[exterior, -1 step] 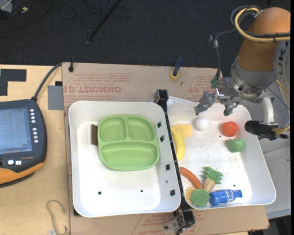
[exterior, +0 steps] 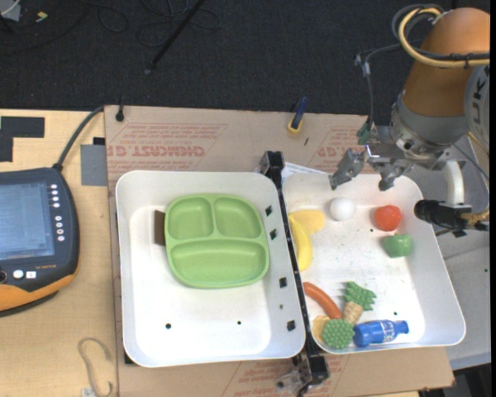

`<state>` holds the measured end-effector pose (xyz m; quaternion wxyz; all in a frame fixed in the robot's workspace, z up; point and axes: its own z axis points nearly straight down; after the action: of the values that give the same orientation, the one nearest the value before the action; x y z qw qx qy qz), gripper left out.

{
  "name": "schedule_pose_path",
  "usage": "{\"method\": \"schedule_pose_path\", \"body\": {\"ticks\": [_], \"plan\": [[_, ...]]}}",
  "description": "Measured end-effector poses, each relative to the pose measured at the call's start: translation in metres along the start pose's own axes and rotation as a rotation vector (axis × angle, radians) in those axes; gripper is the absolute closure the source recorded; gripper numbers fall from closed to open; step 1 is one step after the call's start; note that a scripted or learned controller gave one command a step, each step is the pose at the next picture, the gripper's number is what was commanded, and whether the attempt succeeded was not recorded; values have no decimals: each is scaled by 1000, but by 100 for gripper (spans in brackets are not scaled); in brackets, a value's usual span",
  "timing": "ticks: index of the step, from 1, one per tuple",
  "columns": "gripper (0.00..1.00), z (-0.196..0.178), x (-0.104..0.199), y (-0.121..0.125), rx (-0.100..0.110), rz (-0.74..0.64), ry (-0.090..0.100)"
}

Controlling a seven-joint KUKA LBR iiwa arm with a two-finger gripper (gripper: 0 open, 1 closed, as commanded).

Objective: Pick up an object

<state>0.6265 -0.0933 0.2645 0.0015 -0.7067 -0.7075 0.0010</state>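
My gripper [exterior: 366, 171] hangs open over the back edge of the right bin [exterior: 446, 304], its two fingers spread wide with nothing between them. Just below it lies a white ball [exterior: 341, 208], and a red tomato [exterior: 388, 217] sits to the right of the ball. A green pepper [exterior: 398, 244] rests below the tomato. A yellow banana [exterior: 302, 236] lies along the bin's left wall. Near the front lie an orange carrot [exterior: 321, 298], a pineapple toy [exterior: 356, 299], a green round toy [exterior: 337, 333] and a blue bottle [exterior: 380, 331].
The left bin [exterior: 149, 321] holds a green divided plate [exterior: 216, 241] with a dark brown block [exterior: 159, 227] at its left edge. A black divider [exterior: 284, 263] runs between the bins. A teach pendant [exterior: 21, 234] lies at the far left.
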Motion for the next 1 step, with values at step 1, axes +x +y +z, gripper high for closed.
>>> {"method": "schedule_pose_path", "body": {"ticks": [1], "plan": [[0, 54, 6, -10, 6, 2, 1]]}}
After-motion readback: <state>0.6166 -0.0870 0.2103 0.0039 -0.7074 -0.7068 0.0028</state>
